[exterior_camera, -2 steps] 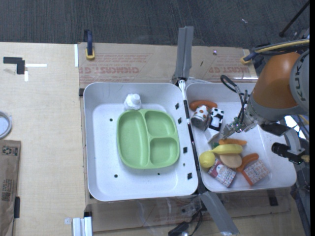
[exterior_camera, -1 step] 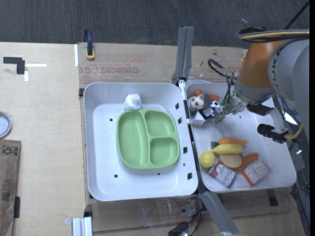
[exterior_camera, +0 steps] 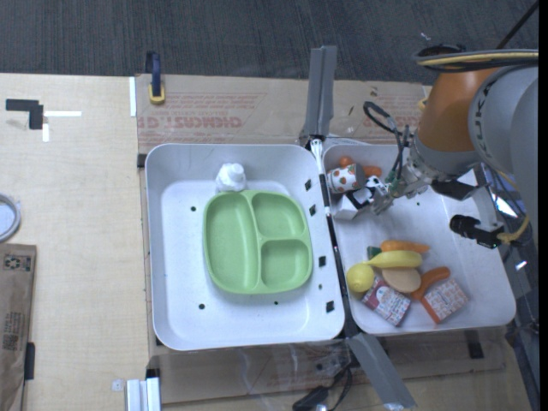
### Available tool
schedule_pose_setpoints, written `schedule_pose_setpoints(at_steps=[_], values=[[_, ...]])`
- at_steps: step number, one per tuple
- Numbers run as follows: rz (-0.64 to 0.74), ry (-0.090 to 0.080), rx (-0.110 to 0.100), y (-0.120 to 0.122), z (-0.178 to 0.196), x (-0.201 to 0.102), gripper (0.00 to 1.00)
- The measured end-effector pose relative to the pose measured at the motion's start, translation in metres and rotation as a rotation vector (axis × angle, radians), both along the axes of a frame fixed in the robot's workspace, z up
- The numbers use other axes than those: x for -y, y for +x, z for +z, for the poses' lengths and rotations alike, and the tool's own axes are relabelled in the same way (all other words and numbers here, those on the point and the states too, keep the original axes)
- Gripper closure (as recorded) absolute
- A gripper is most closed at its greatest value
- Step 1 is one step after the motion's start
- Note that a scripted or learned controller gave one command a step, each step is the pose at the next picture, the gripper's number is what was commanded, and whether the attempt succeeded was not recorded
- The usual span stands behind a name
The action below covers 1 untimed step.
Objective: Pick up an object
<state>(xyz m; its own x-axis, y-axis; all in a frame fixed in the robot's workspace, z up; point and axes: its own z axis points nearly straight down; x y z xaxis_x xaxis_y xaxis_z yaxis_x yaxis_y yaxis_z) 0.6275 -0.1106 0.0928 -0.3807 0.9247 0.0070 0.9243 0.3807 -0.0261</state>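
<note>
Starting at the left, the left bin (exterior_camera: pixel 163 255) holds a green divided plate (exterior_camera: pixel 257 240) lying flat near its middle, and a small white object (exterior_camera: pixel 230 176) sits just beyond the plate's far edge, touching or nearly touching it. Crossing the divider, the right bin (exterior_camera: pixel 488 306) has a small white-and-orange toy (exterior_camera: pixel 342 176) at its far left corner, then a cluster near the front (a yellow lemon (exterior_camera: pixel 360 276), a banana (exterior_camera: pixel 395 259), an orange carrot (exterior_camera: pixel 406 247), a tan round piece (exterior_camera: pixel 401 280) and two red-and-white packets (exterior_camera: pixel 386 303)). The gripper (exterior_camera: pixel 377 197) is down low at a black-and-white item (exterior_camera: pixel 360 196) beside the toy, but whether its grip is wide, narrow or on anything, I cannot tell
</note>
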Motion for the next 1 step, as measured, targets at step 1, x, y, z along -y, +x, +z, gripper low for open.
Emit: schedule_pose_setpoints(at_steps=[1], values=[[-0.088,0.001,0.023,-0.0116,0.0958,-0.0488,1.0]])
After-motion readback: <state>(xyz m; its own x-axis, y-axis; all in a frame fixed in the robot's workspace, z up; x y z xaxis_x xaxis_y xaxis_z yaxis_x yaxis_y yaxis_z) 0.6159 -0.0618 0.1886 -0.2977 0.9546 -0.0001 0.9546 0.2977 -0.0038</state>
